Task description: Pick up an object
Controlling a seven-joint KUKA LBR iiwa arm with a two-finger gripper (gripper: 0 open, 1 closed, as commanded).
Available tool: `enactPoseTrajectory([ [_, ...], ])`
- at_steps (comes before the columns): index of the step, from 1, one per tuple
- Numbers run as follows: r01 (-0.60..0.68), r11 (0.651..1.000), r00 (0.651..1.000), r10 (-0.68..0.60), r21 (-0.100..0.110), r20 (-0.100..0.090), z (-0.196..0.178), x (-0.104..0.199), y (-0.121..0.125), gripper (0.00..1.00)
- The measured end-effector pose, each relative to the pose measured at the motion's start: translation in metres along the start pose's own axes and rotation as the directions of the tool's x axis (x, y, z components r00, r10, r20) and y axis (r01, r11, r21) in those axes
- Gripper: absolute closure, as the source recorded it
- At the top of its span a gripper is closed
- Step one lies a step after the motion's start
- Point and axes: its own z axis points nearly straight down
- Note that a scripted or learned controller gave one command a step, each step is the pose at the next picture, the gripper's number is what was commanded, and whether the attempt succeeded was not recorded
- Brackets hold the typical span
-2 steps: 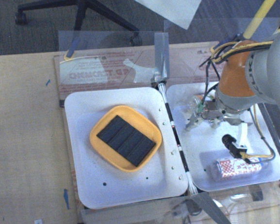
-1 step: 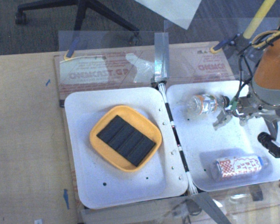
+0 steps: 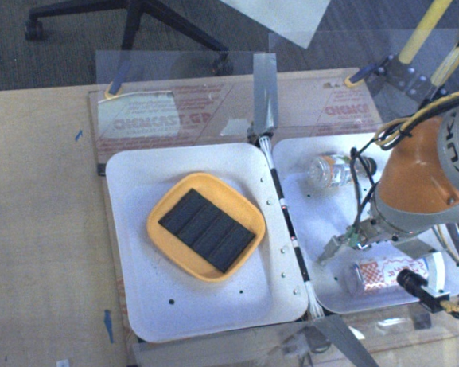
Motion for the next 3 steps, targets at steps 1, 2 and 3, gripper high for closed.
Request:
enactPoseTrajectory([
  [1, -0.174, 0.985, 0.985, 0.174, 0.007, 0.001, -0.096, 0.005, 0.073, 0.0],
  [2, 0.034, 0.999, 0.999, -0.034, 0.0, 0.003, -0.062, -0.046, 0.133, 0.0],
  [3, -0.065, 0.998, 0.998, 0.065, 0.008, -0.002, -0.049, -0.062, 0.116, 0.0],
])
